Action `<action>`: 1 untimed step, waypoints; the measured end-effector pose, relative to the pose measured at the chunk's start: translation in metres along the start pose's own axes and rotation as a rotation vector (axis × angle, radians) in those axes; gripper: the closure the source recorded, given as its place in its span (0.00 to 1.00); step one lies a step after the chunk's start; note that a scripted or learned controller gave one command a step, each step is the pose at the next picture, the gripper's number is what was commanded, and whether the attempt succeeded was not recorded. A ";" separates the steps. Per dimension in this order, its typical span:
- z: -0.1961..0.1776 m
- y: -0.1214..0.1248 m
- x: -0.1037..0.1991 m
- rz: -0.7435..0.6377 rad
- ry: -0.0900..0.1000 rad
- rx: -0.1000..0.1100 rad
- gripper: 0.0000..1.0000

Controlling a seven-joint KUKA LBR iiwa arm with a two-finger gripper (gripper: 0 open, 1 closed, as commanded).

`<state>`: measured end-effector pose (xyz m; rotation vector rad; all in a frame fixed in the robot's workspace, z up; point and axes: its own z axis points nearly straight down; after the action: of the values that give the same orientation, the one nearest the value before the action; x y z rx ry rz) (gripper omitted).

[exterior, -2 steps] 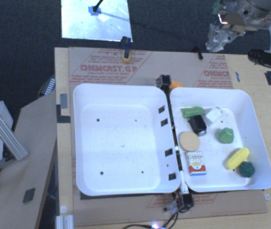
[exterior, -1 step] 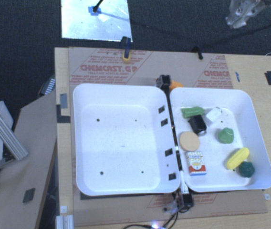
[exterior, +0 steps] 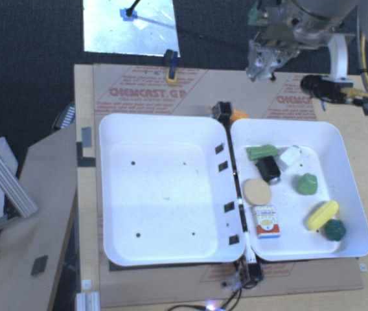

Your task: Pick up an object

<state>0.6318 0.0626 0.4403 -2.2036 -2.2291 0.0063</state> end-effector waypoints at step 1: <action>0.082 -0.012 0.100 -0.002 0.000 -0.002 1.00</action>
<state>0.6178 0.1628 0.3584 -2.2023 -2.2321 0.0044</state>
